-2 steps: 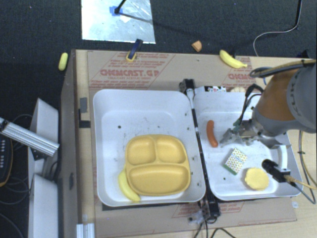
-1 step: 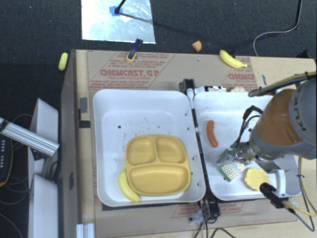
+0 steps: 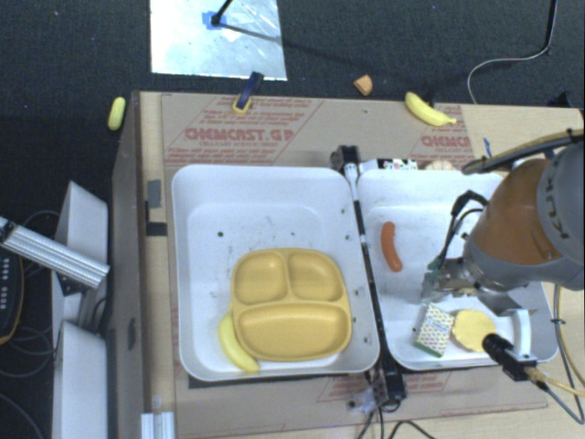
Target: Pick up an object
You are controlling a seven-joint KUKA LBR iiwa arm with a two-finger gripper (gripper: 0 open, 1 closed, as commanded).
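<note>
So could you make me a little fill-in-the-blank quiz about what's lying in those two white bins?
1. The yellow divided tray lies in the ____ bin.
2. A banana lies against the tray's ____ corner.
3. The orange sausage lies in the ____ bin.
4. The tray has ____ compartments.

Missing words: left; lower-left; right; three

Table [image 3: 274, 122], cardboard-topped, centre frame: left bin [image 3: 196, 199], right bin [image 3: 411, 195], side by side; banana [image 3: 428, 110] at upper right edge
</note>
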